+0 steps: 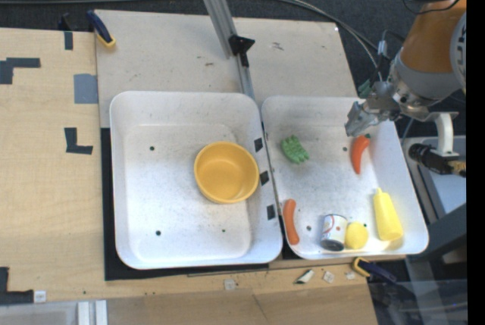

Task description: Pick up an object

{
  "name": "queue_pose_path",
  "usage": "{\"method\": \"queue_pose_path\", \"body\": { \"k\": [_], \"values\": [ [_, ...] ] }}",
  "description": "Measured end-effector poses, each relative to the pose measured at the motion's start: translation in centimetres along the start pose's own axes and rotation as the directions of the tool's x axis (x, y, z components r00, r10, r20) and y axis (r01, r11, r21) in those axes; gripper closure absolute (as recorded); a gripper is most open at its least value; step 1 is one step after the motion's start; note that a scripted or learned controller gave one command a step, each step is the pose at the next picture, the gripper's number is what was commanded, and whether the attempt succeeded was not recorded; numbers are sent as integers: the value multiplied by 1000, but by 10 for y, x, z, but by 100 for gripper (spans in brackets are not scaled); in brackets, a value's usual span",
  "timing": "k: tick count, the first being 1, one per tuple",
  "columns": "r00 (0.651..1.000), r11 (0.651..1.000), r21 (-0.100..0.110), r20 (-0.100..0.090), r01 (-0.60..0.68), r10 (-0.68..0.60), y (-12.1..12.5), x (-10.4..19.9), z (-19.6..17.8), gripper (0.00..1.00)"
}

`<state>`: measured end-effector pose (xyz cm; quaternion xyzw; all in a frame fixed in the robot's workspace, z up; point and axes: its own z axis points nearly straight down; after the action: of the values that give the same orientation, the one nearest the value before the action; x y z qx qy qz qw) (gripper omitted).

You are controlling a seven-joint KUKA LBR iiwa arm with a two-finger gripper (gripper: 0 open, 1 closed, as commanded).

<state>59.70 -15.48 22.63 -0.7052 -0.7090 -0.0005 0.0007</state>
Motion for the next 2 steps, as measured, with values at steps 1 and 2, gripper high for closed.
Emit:
{"method": "queue_pose_path", "body": {
  "k": [1,2],
  "values": [
    [1000,1000,4,-1,1,-1,8,59,11,100],
    [1000,1000,1,-1,1,-1,24,107,4,100]
  ]
}}
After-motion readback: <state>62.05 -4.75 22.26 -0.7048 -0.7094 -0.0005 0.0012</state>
